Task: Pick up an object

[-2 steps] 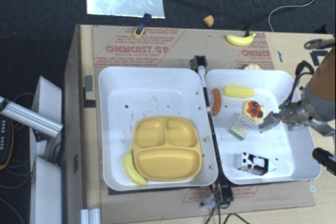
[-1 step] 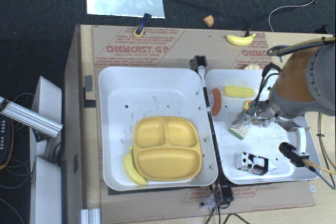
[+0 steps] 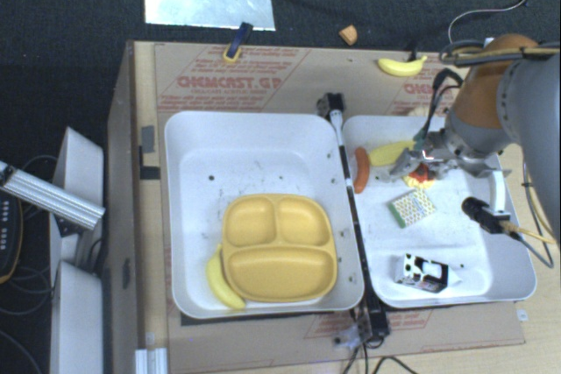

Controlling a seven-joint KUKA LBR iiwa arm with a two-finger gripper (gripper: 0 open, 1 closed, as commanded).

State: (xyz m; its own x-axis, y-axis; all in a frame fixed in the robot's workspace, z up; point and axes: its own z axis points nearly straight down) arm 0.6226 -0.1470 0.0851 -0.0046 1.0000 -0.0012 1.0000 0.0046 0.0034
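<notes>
Two bins share your desk [image 3: 263,79]: the left bin [image 3: 202,144] carries a yellow tray [image 3: 279,245]; in the right bin [image 3: 491,276] the fingers [image 3: 405,165] hang over a small red piece [image 3: 422,179], right at their tips. You cannot tell if they are open or shut.

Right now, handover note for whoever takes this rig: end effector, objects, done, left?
End effector: low in the right bin, at a small red-orange item; open or shut, cannot tell.
The right bin also holds a yellow piece, red sausage by its left wall, checkered block and black-and-white box.
Left bin: yellow divided plate and a banana.
Done: nothing visibly held.
Left: grasp and lift one object.
</notes>
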